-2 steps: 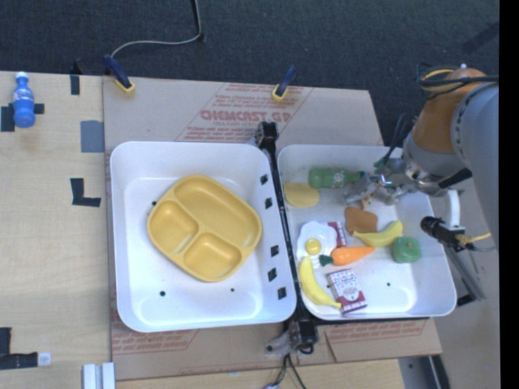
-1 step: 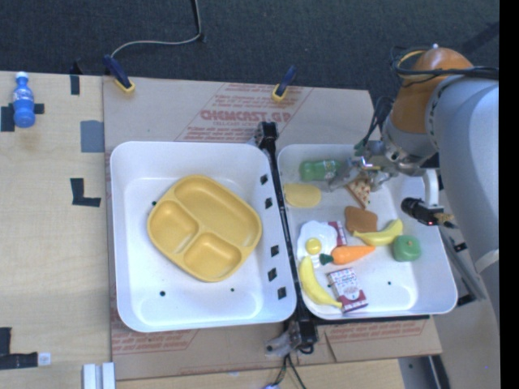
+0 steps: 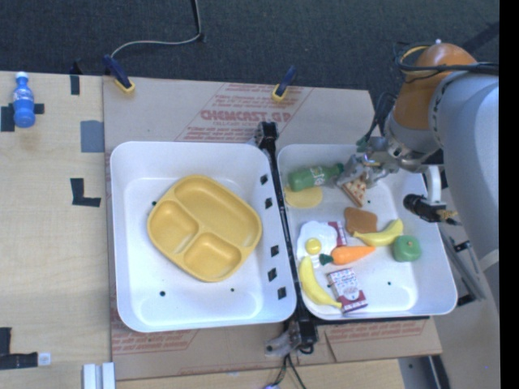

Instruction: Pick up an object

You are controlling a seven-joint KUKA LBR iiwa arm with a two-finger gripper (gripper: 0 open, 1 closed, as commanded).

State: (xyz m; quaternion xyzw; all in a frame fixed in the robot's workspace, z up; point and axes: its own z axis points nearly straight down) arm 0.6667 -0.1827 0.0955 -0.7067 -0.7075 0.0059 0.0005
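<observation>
While your gripper (image 3: 362,171) sits low over the right bin (image 3: 430,294), up at about one o'clock in it, you're right on top of a small waffle-patterned cracker piece (image 3: 354,190). I can't tell how the hand stands; it's a dark tangle from this angle, and I see nothing clearly held.

Here's your risk: the candidates are crowded. The green bottle (image 3: 312,177) lies on its side at nine o'clock from the gripper, just beside it, with a pale yellow disc (image 3: 303,198) touching its underside. Come down a shade off and you'd likely nudge the round, smooth bottle into a roll instead of trapping anything. The cracker looks thin and flat, so I'd judge it could slip under the tips or get pinned against the slick white floor.

Below, at six o'clock, things are tighter: a brown toast slice (image 3: 360,219), a curved yellow banana (image 3: 380,234), a tapered orange carrot (image 3: 352,254), a fried egg (image 3: 315,239), a second banana (image 3: 314,283) and a boxy red-and-white carton (image 3: 346,289), several touching. A glossy green pepper (image 3: 405,249) sits near the four o'clock wall. All look like hard moulded plastic, smooth and prone to skating.

The left bin (image 3: 130,241) holds a yellow divided tray (image 3: 203,227), rounded and shallow.
</observation>
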